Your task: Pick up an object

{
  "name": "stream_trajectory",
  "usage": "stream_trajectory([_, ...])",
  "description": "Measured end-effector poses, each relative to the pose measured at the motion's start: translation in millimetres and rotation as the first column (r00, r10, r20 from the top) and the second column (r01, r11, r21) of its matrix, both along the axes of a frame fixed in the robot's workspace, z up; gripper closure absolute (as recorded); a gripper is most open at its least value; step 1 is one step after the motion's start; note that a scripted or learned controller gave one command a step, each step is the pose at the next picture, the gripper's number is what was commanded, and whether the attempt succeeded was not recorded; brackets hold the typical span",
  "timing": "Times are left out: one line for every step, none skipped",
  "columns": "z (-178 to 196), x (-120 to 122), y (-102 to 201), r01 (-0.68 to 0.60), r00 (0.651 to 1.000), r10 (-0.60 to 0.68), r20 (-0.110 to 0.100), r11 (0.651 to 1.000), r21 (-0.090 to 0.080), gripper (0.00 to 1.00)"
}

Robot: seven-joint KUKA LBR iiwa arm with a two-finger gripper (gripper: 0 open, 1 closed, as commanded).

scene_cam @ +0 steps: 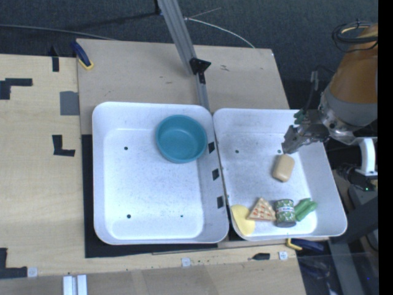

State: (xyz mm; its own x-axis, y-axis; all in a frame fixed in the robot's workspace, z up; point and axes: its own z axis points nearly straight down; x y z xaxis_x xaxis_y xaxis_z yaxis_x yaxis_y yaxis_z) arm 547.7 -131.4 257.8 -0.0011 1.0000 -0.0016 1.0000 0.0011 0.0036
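In the camera view my gripper point(291, 145) hangs over the right part of the right bin point(245, 134), just above a tan bread-like piece point(283, 168). Nothing shows between its dark fingers. Along the bin's front edge lie a yellow piece point(242, 219), a tan waffle-like wedge point(262, 211), a small green can point(284, 212) and a green vegetable piece point(305, 209). A blue bowl point(180, 138) sits at the back right of the left bin point(123, 183).
A slanted metal pole point(181, 32) comes down to the divide between the bins at the back. The grey and orange arm point(353, 85) fills the right side above the right bin. Wooden bench surface lies to the left.
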Motion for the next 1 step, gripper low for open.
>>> stream_trajectory([3.4, 18.0, 53.5, -0.006, 1.000, 0.006, -0.004, 1.000, 0.003, 1.00])
